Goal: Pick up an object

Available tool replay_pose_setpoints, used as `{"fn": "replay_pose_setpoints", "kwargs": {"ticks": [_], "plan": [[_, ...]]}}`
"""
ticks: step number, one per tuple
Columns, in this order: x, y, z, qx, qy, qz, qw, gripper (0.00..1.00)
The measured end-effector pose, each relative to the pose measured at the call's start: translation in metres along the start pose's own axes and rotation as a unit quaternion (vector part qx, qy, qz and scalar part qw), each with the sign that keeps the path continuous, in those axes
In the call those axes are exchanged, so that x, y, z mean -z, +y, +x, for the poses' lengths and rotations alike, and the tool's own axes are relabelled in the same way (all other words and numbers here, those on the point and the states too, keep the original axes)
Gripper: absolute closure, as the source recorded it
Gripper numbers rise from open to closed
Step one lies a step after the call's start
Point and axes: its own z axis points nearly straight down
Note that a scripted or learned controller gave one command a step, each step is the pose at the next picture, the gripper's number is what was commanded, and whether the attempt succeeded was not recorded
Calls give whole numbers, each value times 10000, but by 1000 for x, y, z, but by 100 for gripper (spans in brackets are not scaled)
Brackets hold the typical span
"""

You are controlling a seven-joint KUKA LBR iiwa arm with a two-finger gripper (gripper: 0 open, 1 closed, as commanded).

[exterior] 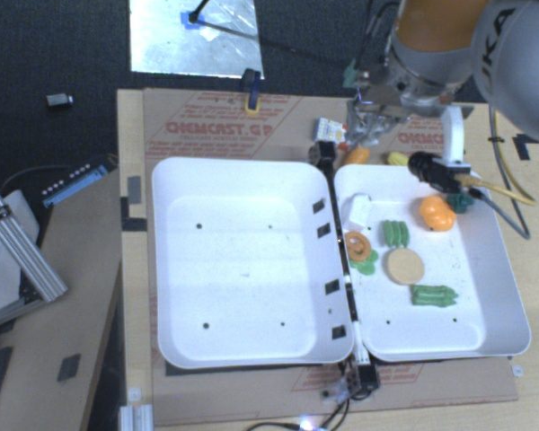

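smooth glossy white plastic bins (242, 196)

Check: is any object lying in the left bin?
No. The left bin shows bare white floor; the toys, like the orange ball, lie in the right bin.

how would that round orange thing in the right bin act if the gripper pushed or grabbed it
The orange ball-like object looks rounded, so a push would probably send it rolling across the smooth floor of the right bin. Its curved sides may slip out of a pinch unless the gripper closes across its middle. It seems small, so probably light.
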Motion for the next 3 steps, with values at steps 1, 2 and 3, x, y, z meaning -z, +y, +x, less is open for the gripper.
{"fn": "replay_pose_setpoints", "kwargs": {"ticks": [1, 2, 3], "plan": [[-52, 42, -1, 29, 8, 22, 10000, 100], [-62, 40, 67, 63, 22, 17, 10000, 100], [-63, 25, 150, 73, 27, 14, 10000, 100]]}}
